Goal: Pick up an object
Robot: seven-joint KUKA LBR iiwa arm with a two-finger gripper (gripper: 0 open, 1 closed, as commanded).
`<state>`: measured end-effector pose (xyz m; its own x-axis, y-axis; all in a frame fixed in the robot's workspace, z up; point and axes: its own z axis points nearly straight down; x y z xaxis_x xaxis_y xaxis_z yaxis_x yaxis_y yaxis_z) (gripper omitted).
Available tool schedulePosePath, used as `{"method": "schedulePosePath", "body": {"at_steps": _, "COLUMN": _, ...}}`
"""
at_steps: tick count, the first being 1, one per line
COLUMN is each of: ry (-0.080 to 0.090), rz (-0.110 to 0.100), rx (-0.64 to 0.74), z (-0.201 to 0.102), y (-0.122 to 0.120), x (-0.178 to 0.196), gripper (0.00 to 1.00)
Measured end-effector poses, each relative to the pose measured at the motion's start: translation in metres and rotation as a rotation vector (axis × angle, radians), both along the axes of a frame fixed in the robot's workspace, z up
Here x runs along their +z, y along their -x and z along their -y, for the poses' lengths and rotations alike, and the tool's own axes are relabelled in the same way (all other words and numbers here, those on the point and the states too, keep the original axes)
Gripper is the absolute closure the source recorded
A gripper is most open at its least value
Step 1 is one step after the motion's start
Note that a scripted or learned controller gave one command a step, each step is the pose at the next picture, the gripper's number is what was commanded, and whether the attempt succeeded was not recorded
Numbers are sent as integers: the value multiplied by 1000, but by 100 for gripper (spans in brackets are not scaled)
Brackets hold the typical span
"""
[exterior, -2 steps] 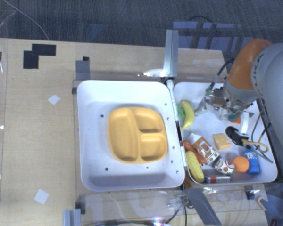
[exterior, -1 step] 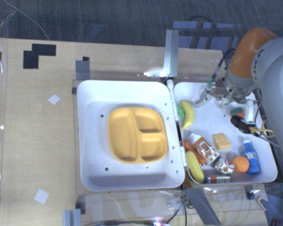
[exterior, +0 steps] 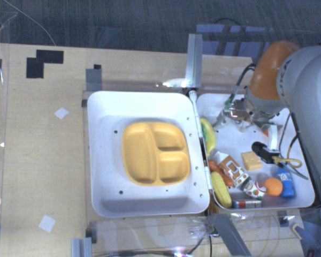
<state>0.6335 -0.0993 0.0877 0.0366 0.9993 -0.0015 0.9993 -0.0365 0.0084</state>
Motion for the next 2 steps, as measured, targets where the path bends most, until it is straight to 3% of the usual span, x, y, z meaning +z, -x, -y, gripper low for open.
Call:
{"method": "schedulePosePath", "body": {"at_steps": 1, "ry": 3, "rz": 10, "rx": 4, "z": 0, "y": -3, "x": 15, "gripper": 100}}
{"method": "schedulePosePath", "body": {"at_steps": 2, "ry": -2, "rz": -2, "rx": -258, "z": 52, "y": 39, "x": 62, "gripper": 100}}
